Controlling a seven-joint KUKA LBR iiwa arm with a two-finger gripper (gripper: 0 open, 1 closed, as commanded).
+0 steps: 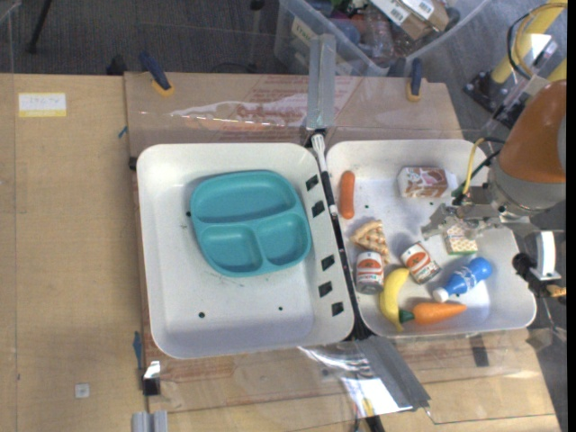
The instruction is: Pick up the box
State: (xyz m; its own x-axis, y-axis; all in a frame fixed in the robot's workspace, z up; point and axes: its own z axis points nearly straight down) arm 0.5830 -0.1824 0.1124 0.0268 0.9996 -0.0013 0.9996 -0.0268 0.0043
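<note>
Tool is hovering low over the right bin, fingers lying against a small checkered cracker; how far apart they are standing cannot be told. Box is lying just up-left of the tool, apart from it, near the bin's far wall. Blue bottle, banana and carrot are sitting nearer. Teal tray is resting in the left bin.
</note>
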